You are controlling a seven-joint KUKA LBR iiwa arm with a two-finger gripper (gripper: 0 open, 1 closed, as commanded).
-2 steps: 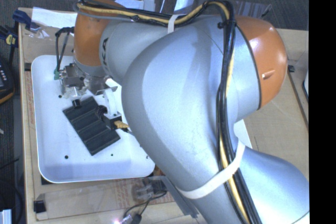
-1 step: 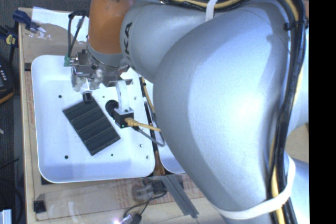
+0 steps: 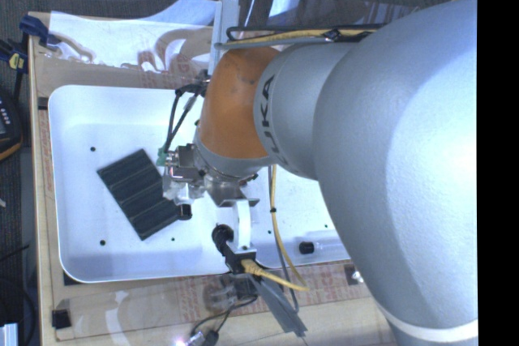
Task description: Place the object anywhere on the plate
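A dark grey ribbed rectangular plate (image 3: pixel 134 190) lies tilted on the floor of the left white bin (image 3: pixel 73 142). My gripper (image 3: pixel 183 198) hangs over the plate's right edge, below the orange wrist band (image 3: pixel 231 113); the arm's body covers much of it. In the right bin, a small clear tube-like object with a black end (image 3: pixel 319 245) lies near the front wall, just left of the big grey arm link. I see nothing held at the gripper.
The grey arm (image 3: pixel 389 158) hides most of the right bin. Yellow and black cables (image 3: pixel 272 275) trail over the front rim between the bins. A clear sheet (image 3: pixel 138 20) stands behind the left bin.
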